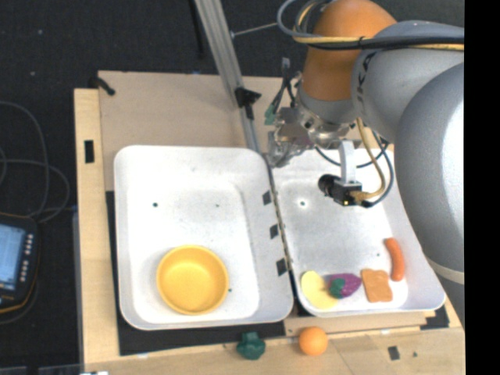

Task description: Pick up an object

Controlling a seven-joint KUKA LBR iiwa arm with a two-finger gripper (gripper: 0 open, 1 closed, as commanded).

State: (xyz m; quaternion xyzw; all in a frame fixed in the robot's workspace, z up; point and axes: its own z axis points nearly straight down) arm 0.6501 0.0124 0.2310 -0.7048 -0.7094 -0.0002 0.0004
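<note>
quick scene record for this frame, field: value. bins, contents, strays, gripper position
left bin: yellow bowl, near front edge
right bin: yellow piece, purple and green toy, orange block, orange sausage, all along the front end
outside bins: green toy and orange ball on the bench in front
gripper: above the far end of the right bin, by the divide between bins
finger state: cannot tell
held object: none visible
</note>
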